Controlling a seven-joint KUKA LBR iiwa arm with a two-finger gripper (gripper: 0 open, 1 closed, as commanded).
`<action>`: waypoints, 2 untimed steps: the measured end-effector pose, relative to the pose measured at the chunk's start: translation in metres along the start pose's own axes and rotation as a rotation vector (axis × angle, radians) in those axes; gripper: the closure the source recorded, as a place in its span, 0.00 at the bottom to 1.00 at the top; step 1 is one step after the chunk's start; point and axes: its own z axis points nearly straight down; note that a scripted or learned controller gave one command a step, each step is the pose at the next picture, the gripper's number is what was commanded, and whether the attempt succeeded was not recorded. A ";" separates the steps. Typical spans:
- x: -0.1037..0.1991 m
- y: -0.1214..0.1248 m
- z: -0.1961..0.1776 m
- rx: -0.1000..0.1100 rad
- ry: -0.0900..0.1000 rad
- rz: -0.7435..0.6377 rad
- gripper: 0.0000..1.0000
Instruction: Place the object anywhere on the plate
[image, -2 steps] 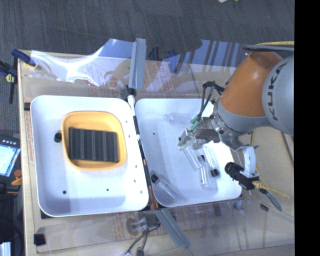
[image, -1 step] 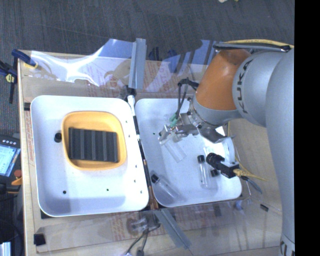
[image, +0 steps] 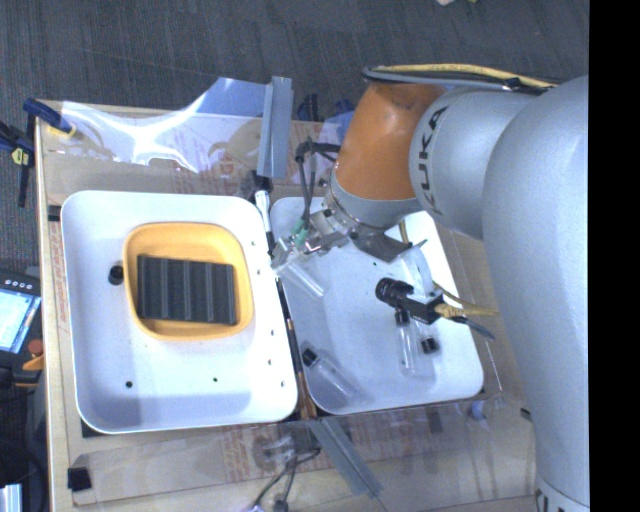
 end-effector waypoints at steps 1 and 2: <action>0.000 0.000 0.000 0.000 0.000 0.000 0.00; 0.021 0.023 0.010 -0.001 0.000 -0.051 0.00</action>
